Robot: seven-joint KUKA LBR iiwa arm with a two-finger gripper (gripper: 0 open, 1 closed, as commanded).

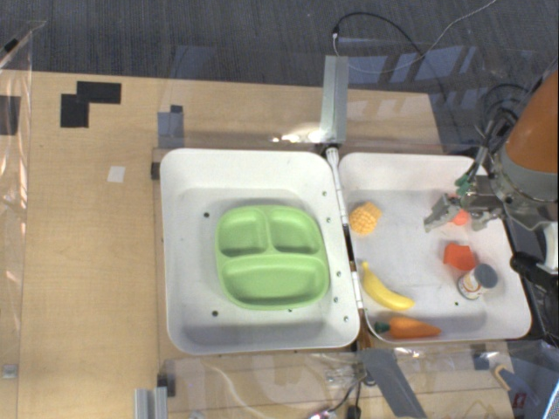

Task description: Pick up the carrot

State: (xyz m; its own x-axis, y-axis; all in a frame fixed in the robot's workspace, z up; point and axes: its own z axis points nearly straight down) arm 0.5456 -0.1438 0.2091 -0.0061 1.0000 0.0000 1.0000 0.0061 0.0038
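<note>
From the overhead camera view, the gripper [456,209] is seen parked over the upper part of the right bin [410,171], coming in from the right edge. Its grey fingers are spread fairly wide, and something small and reddish-orange sits right at them, but it's too blurry to say whether that's an object being pinched or just part of the tool, so no grasp is assumed.

The carrot [413,327] is nowhere near that spot. It's laid flat along the bin's near wall, well below the gripper and a bit to its left, tucked tight against the rim. That placement probably makes it awkward: a wall on one side leaves little room for a finger.

Contents of the right bin, relative to the gripper: a yellow corn cob [365,218] off to its left, a banana [385,289] below-left and just above the carrot, a red block [459,257] directly below, and a small round grey-and-white thing [477,279] just under that.

The left bin [196,173] is well off to the gripper's left and holds a green divided plate [271,256], nothing in its compartments.
</note>
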